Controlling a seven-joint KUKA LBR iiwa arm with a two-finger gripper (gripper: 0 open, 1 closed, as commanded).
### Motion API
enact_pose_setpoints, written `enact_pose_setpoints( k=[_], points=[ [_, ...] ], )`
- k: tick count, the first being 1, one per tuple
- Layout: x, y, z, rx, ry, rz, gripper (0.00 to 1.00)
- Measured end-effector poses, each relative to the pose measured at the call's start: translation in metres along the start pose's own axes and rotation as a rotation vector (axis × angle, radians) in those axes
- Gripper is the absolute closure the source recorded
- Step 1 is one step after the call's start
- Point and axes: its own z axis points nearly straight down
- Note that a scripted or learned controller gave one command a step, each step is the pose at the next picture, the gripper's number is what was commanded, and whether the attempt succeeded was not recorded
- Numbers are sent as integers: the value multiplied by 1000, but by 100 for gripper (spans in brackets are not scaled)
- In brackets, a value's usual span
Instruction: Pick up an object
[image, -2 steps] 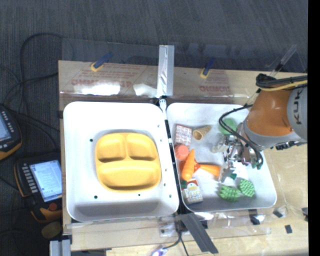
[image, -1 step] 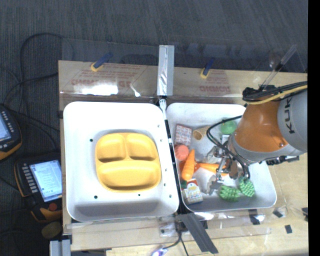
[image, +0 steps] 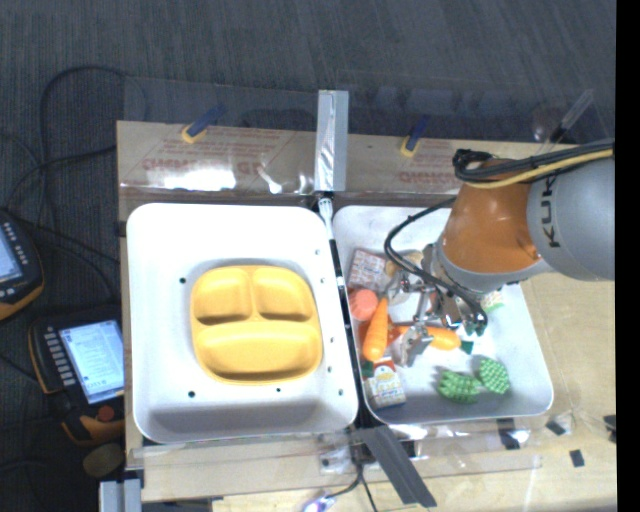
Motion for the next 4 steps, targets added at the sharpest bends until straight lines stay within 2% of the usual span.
enact_pose_setpoints(
  k=[1, 2, 3, 4],
  points=[
    [36, 1, -1, -1, -5, -16, 0],
    [33, 1, -12, 3, -9, -16, 100],
    [-16, 2, -1, -3, 3, 243, 100],
    [-17, 0, -1, 1, -5, 245, 0]
  ],
)
